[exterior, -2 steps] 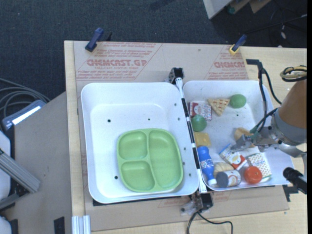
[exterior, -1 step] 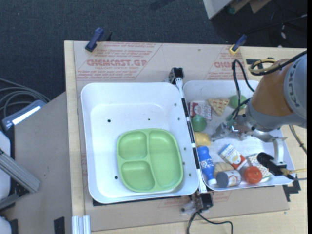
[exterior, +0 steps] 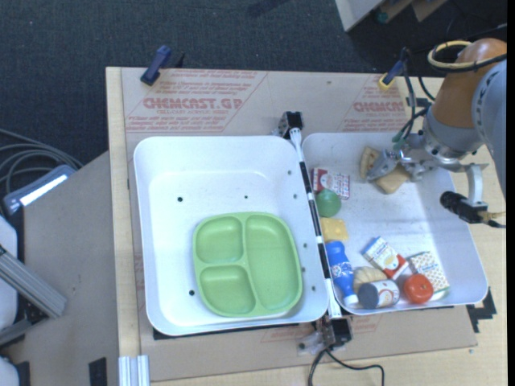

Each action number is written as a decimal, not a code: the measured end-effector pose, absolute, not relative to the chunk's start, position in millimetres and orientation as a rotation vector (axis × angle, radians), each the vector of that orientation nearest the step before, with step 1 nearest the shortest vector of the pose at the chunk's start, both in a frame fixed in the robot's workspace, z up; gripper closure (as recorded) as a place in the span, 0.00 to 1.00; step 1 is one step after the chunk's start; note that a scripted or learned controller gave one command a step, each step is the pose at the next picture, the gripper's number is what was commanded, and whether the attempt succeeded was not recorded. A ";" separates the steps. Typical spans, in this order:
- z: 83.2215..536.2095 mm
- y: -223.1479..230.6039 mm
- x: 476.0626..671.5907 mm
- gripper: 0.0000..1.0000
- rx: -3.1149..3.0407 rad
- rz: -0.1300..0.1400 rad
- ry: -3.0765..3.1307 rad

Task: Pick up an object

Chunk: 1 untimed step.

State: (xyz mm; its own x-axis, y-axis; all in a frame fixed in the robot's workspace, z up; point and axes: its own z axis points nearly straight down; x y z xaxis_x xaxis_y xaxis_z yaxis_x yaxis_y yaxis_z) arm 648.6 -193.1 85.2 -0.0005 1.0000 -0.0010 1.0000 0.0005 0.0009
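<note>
My gripper (exterior: 397,162) is low over the far part of the right bin (exterior: 451,232), reaching in from the right. It is right at a tan, bread-like chunk (exterior: 378,170), and I cannot make out whether it grips it. Along the bin's left wall lie a red-and-white packet (exterior: 335,183), a green ball (exterior: 327,204), a yellow piece (exterior: 334,230) and a blue bottle (exterior: 339,260). Near the front are a small carton (exterior: 382,256), a can (exterior: 378,294), a red tomato (exterior: 418,289) and a patterned box (exterior: 432,268).
The left bin (exterior: 161,183) holds a green divided plate (exterior: 247,262). A black clamp (exterior: 291,122) sits where the bins meet at the back, another at the front (exterior: 334,332). The grey arm with its orange band (exterior: 463,87) and cables hangs over the right bin's far right corner.
</note>
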 end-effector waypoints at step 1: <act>187.6 -105.1 551.0 0.00 2.220 0.002 2.224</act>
State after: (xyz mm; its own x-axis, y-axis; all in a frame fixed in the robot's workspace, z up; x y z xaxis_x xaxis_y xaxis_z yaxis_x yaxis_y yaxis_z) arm 551.0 -105.1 187.6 -0.0017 1.0000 0.0010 1.0000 0.0017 0.0004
